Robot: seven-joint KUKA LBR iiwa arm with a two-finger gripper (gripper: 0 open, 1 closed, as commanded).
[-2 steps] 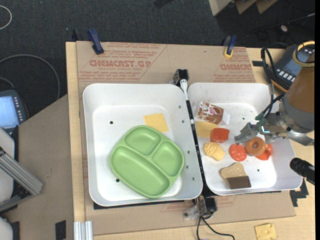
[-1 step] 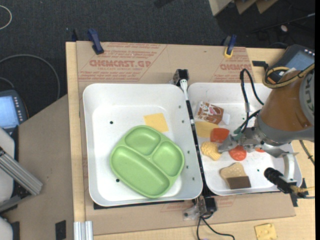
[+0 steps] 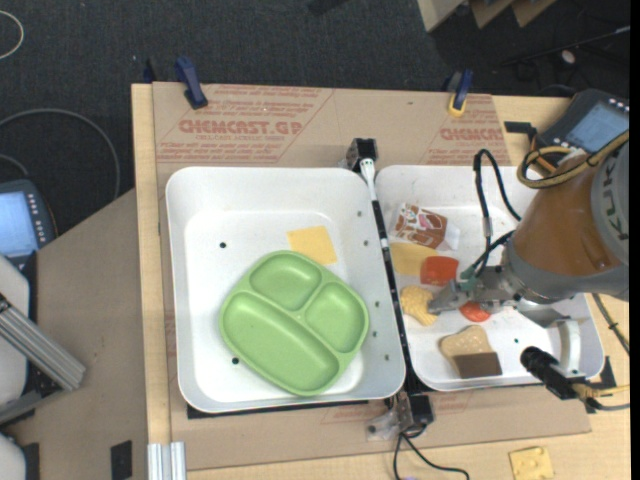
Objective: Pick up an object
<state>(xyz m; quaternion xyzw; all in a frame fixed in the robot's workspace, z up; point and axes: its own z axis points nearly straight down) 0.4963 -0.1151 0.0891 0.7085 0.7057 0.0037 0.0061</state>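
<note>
Toy food pieces lie scattered in the right bin [image 3: 590, 353]: a wrapped snack packet [image 3: 420, 226] toward the far side, a yellow cheese-like slice [image 3: 408, 258] below it, an orange-red block [image 3: 438, 270] just beside that, a tan wedge [image 3: 418, 306], a small red piece [image 3: 475, 313], and a bread slice with a brown slab [image 3: 470, 353] near the front wall.

Gripper [image 3: 458, 296] low over the middle of this bin, arm reaching in from the right. Its tip sits between the orange-red block, the tan wedge and the red piece, close to all three. Which one it is aimed at: cannot tell. How far apart its jaws stand: cannot tell either, the grey hardware blurs together at the tip. Nothing is visibly clamped.

Left bin [image 3: 190, 268] holds a green divided plate [image 3: 293, 320] and a yellow square slice [image 3: 312, 244] beyond it, both well apart from the arm.

Progress, as judged: reach is made, the tool is down among the objects. No item looks raised off the bin floor. Securing a grip and lifting are left to do.
</note>
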